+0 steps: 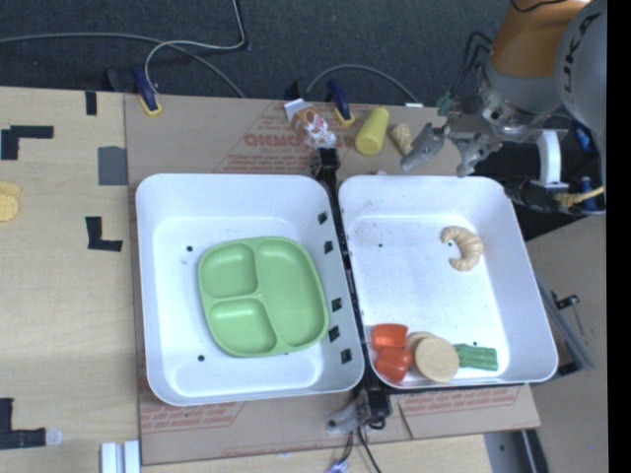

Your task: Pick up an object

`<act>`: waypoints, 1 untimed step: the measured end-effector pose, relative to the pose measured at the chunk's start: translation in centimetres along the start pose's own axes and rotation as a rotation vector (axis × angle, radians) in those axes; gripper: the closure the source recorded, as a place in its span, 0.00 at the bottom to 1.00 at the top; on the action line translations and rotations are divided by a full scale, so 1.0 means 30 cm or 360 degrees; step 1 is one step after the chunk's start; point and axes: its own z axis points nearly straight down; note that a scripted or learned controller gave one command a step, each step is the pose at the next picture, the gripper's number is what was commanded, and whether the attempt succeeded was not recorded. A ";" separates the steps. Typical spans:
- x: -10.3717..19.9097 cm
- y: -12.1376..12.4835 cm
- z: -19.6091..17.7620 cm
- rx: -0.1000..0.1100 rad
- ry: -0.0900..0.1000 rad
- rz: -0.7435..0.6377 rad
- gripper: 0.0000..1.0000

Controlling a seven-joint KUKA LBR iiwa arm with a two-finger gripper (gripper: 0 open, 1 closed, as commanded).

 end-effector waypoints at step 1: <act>-0.286 0.037 0.548 0.0012 0.0001 0.0004 0.00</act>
